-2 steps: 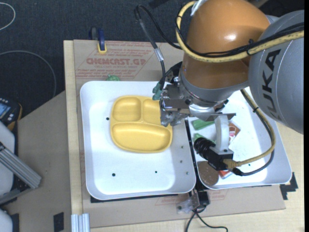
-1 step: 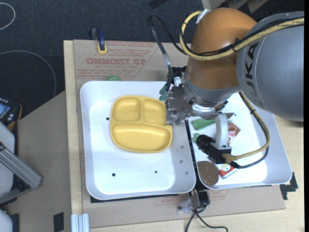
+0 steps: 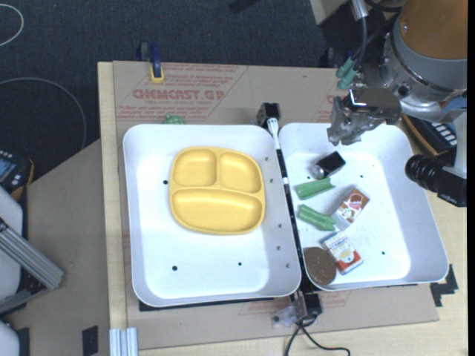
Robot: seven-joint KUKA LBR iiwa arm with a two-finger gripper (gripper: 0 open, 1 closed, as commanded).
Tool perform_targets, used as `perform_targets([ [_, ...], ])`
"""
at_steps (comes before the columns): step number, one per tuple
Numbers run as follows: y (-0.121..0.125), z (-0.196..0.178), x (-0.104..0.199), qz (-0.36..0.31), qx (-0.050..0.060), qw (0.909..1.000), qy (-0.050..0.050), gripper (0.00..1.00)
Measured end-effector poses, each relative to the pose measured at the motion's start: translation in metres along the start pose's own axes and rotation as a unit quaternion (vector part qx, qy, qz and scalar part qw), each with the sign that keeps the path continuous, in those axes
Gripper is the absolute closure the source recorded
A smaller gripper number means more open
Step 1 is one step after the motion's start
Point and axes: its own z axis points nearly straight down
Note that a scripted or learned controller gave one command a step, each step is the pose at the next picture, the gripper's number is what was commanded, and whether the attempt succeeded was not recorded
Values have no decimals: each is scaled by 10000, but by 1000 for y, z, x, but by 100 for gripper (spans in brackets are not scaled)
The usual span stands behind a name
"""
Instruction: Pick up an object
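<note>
Claw over right bin's far edge.

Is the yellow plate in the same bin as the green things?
No, the yellow plate lies in the left bin; the green things lie in the right bin.

- The brown board under the bins has red letters at 12 o'clock. They look like "CHEMCAST GP".
- Smaller red lines sit under that word, too tiny to read.
- The two small packets at 4 o'clock in the right bin have print, too blurry to read.
</note>
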Motion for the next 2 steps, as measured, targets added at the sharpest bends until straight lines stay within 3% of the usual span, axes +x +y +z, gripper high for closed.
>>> perform_targets([
  [1, -11, 123, 40, -43, 168, 9998, -24, 100],
  [2, -6, 20, 15, -22, 41, 10000, -6, 100],
])
